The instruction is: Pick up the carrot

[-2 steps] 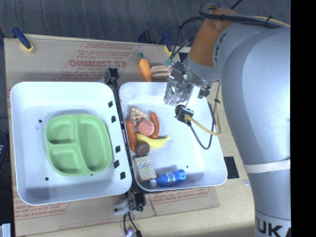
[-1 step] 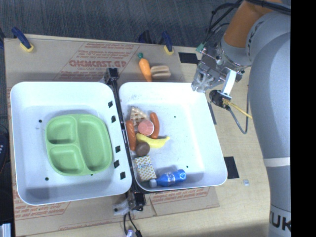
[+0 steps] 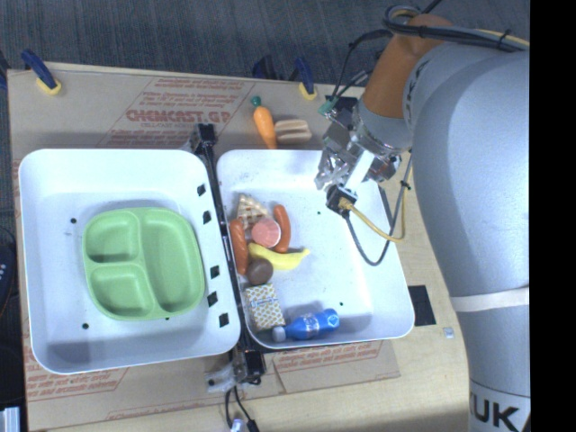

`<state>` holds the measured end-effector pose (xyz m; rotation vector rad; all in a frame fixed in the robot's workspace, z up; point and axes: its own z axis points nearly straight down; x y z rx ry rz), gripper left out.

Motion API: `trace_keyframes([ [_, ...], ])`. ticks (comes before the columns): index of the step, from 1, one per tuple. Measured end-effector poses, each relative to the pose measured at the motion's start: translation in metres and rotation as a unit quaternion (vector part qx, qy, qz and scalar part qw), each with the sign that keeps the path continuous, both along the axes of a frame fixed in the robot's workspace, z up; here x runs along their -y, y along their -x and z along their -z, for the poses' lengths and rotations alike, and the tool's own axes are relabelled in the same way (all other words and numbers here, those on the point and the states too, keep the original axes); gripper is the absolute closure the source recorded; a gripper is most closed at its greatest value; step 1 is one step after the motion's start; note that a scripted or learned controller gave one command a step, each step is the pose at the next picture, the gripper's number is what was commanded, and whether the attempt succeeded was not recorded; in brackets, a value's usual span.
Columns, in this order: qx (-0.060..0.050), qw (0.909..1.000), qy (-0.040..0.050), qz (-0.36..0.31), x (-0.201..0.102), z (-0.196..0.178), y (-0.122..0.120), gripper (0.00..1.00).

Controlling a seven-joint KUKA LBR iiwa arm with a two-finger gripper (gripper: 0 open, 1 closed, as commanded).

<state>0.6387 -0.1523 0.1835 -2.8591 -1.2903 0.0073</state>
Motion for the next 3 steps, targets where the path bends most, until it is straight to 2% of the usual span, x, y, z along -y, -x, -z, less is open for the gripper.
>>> trace_keyframes([
  [1,0.002,0.9985,0.0005,0.055,0.007,-0.083,0.030,1.00],
  [2,0.000,0.9997,-0.0001,-0.024,-0.051,-0.039,0.072,1.00],
  [3,0.001,0.9922,0.0014,0.124,-0.044,-0.123,0.129,1.00],
])
